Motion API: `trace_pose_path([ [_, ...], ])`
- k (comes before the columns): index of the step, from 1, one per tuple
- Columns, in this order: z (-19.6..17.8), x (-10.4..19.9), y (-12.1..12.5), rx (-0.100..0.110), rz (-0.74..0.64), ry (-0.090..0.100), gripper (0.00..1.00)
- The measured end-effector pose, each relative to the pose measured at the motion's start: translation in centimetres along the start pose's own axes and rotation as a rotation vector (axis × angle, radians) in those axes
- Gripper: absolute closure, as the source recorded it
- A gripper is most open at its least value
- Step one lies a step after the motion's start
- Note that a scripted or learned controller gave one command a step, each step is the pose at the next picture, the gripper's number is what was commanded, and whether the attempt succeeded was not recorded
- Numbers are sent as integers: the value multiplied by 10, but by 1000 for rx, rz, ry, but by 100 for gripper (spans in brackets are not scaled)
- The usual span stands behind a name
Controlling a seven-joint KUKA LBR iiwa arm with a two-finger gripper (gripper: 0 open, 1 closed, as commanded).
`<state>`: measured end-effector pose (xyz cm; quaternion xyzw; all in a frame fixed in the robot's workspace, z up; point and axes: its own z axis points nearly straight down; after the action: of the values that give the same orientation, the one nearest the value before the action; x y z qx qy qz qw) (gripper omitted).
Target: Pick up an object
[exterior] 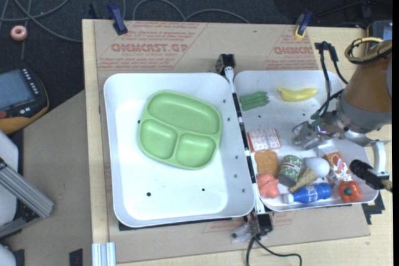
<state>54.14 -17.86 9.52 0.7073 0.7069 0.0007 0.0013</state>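
Observation:
The right bin (283, 81) holds a pile of small objects. A yellow banana (297, 93) and a green toy (254, 99) lie near its far edge. A red-and-white card (262, 139), a tan piece (267, 162), a green can (290, 167), a white egg (317, 166), a blue bottle (313, 194) and a red piece (350, 190) crowd its near half. My gripper (307, 133) hangs low over the middle of this bin, just beyond the egg and can and to the right of the card. Nothing is visibly held in it.
The left bin (124, 152) carries a green divided plate (179, 129). The grey and orange arm (368, 93) comes in over the right bin's right side, with black cables looping above it. Blue clamps (116, 18) sit on the bench's far edge.

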Motion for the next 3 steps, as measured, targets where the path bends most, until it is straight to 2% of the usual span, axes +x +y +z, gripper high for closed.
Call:
trace_pose_path([
  [1, -88, 12, -20, 1, -1, 0, 100],
  [2, -99, 39, 35, 0, -1, 0, 100],
  [3, -120, 60, 64, 0, -3, 0, 100],
])
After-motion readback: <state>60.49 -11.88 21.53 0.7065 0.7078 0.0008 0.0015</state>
